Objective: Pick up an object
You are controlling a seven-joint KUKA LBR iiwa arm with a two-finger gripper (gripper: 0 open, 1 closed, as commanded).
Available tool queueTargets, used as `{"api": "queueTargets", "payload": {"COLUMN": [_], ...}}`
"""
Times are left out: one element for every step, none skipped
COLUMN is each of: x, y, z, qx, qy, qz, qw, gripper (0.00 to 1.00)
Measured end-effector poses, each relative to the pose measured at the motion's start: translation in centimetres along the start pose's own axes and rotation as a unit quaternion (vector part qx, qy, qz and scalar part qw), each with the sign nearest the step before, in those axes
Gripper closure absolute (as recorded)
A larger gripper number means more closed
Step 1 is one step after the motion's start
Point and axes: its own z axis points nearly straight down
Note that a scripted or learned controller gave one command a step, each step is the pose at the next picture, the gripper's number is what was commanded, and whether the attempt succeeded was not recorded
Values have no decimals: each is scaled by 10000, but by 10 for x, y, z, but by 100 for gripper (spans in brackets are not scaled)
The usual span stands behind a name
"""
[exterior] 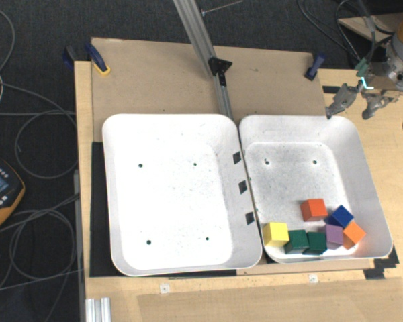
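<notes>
Candidate objects for the pick are a cluster of small blocks in the right bin [363, 154], all gathered against that bin's near wall: a red block [314, 208] stands slightly apart on the far side of the cluster, a blue block [341, 216] and an orange block [354, 233] sit toward the bin's right wall, a purple block [334, 234] lies between them and two dark green blocks [306, 241], and a yellow block [277, 233] ends the row on the side nearest the left bin [121, 200]. Most blocks touch a neighbour; the red block appears the most accessible, with open floor on its far side. The gripper [352, 103] hangs above and just beyond the right bin's far right corner, well apart from the cluster. Its two fingers [337, 104] are spread with a clear gap between them, holding and touching nothing. Assessment: the pick has not begun. To do the approach well, the arm should travel across the right bin toward its near wall, centre over the red block, align the fingers to its free faces, and descend vertically so neighbouring blocks and the bin wall are not struck.
</notes>
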Motion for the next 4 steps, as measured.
{"api": "queueTargets", "payload": {"x": [0, -1, -4, -6], "y": [1, -1, -8, -9], "z": [-3, 39, 84, 145], "qx": [-21, -6, -1, 10], "qy": [-12, -9, -8, -2], "qz": [-6, 2, 4, 3], "qw": [10000, 10000, 10000, 10000], "gripper": [0, 0, 0, 0]}}
